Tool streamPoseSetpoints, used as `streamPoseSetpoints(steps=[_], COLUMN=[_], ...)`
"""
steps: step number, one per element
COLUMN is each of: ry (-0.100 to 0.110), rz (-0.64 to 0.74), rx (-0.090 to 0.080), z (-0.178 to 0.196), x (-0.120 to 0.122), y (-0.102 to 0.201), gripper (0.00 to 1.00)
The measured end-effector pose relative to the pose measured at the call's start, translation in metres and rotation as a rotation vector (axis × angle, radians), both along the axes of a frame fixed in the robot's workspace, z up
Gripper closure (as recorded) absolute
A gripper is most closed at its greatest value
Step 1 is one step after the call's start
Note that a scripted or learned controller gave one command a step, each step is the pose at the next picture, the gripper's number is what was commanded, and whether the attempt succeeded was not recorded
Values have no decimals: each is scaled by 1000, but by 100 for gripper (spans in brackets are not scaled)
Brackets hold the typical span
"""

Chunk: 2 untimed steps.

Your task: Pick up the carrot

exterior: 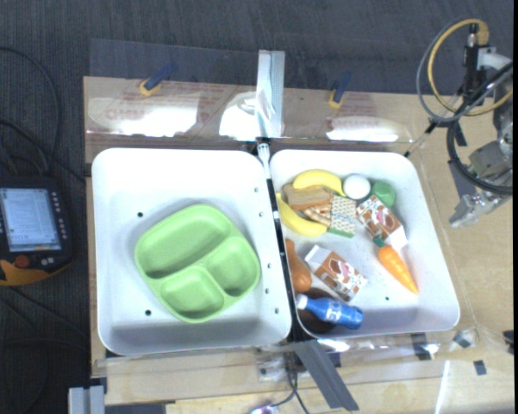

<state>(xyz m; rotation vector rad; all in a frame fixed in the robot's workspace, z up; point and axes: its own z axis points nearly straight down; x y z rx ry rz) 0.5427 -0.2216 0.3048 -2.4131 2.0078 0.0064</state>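
An orange carrot (397, 266) lay in the right bin (431, 231), touching a small carton (379, 220). The gripper (476, 207) hung outside that bin's right wall, its finger state impossible to tell. A grab could snag the carton instead.

You're looking at a robotics lab: a wooden bench (241, 110) with taped-down bins, a teach pendant (26, 222) at left, looped cables (452, 67) far right.
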Motion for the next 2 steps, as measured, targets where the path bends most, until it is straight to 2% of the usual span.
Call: streamPoseSetpoints(steps=[2], ry=[-1], rz=[-5], rx=[9], z=[17], x=[2], y=[2], gripper=[100])
